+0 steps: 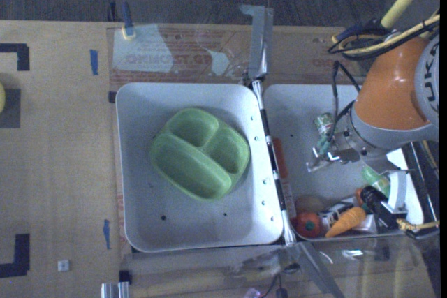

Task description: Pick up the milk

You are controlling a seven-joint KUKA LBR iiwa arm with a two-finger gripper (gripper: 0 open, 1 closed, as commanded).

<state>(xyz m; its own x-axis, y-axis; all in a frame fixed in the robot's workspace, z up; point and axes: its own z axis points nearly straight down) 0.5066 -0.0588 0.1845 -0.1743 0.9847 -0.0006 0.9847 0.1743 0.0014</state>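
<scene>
A white carton-like object, likely the milk [400, 188], lies at the right side of the right bin [300, 105], partly hidden by the arm. My gripper [323, 155] hangs over the middle of that bin, to the left of the carton and apart from it. Nothing is visibly held by it. The arm's orange band [391, 91] covers the bin's upper right part.
Along the right bin's front lie a red tomato [307, 223], an orange carrot [346, 220] and a brownish item [308, 204]. A small can [323, 123] stands behind the gripper, a green item [374, 179] to its right. The left bin holds a green divided plate [200, 152].
</scene>
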